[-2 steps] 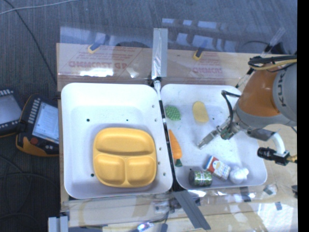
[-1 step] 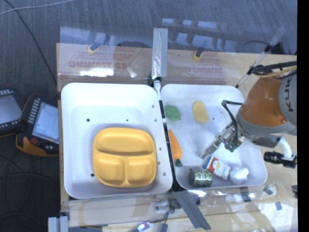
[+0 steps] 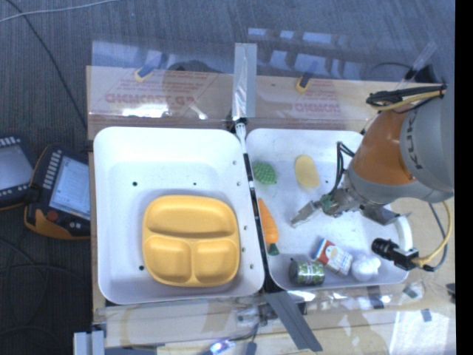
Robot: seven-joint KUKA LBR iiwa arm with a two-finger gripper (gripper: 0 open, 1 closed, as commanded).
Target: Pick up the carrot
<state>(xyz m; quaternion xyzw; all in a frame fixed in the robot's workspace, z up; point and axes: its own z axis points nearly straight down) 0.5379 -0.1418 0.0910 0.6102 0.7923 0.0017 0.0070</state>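
Note:
The carrot (image 3: pixel 267 223) is a small orange piece with a green end, lying along the left wall of the right bin (image 3: pixel 325 137). My gripper (image 3: pixel 304 214) hangs low over the middle of the right bin, a short way to the right of the carrot and apart from it. Its fingers (image 3: pixel 301 214) point left toward the carrot with nothing between them that I can make out.
The right bin also holds a green round item (image 3: pixel 264 173), a yellow item (image 3: pixel 307 171), a small carton (image 3: pixel 334 257), a dark can (image 3: pixel 306 272) and a white item (image 3: pixel 365 268). A yellow divided plate (image 3: pixel 191 239) sits in the left bin (image 3: pixel 118 198).

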